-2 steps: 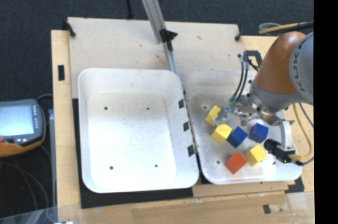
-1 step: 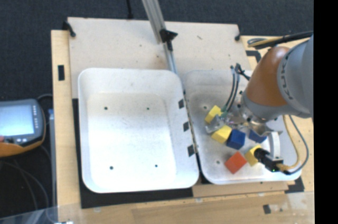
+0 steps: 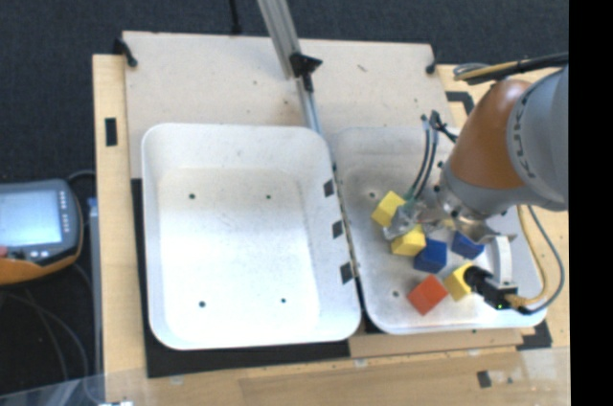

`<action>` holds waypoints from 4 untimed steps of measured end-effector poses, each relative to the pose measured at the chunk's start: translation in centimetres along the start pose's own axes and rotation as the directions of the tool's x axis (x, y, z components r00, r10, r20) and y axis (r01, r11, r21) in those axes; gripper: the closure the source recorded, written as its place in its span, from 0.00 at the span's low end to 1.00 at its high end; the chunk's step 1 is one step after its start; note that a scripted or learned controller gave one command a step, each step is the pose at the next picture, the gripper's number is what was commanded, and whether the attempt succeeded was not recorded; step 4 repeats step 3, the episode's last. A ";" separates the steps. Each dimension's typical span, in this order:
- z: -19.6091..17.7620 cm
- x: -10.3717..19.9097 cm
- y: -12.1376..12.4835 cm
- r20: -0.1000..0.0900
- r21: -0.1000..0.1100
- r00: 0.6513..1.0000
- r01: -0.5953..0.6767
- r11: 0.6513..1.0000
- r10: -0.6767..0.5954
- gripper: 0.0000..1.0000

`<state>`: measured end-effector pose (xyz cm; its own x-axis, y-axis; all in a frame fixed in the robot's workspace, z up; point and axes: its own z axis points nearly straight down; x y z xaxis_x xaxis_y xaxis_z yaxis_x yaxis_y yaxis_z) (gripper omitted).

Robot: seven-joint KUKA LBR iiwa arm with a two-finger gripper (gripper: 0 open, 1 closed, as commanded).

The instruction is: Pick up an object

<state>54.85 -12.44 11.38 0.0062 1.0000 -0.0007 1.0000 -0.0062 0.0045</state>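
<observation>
Gripper (image 3: 436,220), grip state impossible to tell, sits over crowded blocks mid right bin (image 3: 383,318); yellow block (image 3: 409,242) could get nudged aside.

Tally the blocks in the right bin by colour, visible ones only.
Yellow blocks: 3
Blue blocks: 2
Orange-red block: 1
Total: 6 blocks in view, all in the right bin. The arm covers part of the pile, so more could be hidden under it.
</observation>
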 end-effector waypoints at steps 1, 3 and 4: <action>-8.7 7.5 -2.9 -0.003 -0.003 1.000 0.015 1.000 -0.015 1.00; -11.3 17.1 -2.7 -0.002 0.002 1.000 0.013 1.000 -0.013 1.00; -11.3 17.1 -2.7 -0.002 0.002 1.000 0.013 1.000 -0.013 1.00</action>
